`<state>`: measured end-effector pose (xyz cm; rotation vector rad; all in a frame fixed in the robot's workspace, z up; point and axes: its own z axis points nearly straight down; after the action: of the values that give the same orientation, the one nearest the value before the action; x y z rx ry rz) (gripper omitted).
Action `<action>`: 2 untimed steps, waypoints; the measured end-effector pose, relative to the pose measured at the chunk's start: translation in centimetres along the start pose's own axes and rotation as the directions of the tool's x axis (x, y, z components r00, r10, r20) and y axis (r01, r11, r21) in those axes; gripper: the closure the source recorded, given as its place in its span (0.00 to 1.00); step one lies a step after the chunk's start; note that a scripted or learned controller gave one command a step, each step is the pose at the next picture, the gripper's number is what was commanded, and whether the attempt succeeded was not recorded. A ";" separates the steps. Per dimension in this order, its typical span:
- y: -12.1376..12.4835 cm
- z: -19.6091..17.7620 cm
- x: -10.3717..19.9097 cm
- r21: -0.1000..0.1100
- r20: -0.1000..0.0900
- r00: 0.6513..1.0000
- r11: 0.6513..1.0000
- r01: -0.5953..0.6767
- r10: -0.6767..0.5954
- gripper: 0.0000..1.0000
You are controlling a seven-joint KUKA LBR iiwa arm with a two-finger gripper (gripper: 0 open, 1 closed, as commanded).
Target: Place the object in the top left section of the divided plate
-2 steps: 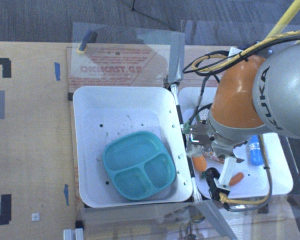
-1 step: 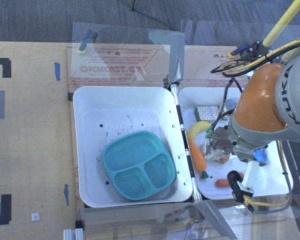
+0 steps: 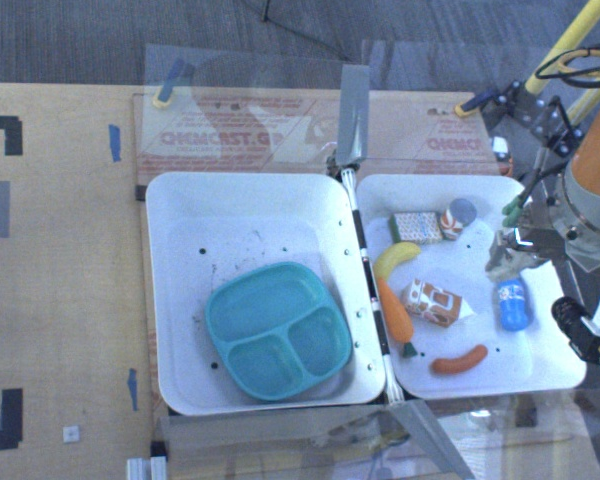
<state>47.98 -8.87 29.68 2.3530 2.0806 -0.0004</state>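
Note:
The teal divided plate (image 3: pixel 277 330) lies in the left bin (image 3: pixel 180 228), toward its front, with three sections that hold nothing. My gripper (image 3: pixel 504 258) hangs over the right side of the right bin (image 3: pixel 540 363), just above a blue bottle (image 3: pixel 514 305) lying on the bin floor. I see nothing held in the gripper. Other items in the right bin are a banana (image 3: pixel 396 258), a carrot (image 3: pixel 394 314), a small milk carton (image 3: pixel 435 303) and a sausage (image 3: pixel 459 360).
A speckled box (image 3: pixel 417 227) and a small grey and red object (image 3: pixel 457 216) lie at the back of the right bin. A metal divider (image 3: pixel 352 128) stands behind the two bins. Cables and brackets crowd the right edge.

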 end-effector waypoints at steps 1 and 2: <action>1.1 -1.0 9.1 -0.002 0.000 0.980 0.980 0.201 -0.201 1.00; -0.5 3.0 3.5 0.001 -0.001 0.988 0.988 0.152 -0.152 1.00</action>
<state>47.93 -5.34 26.72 2.1886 2.2547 -0.0012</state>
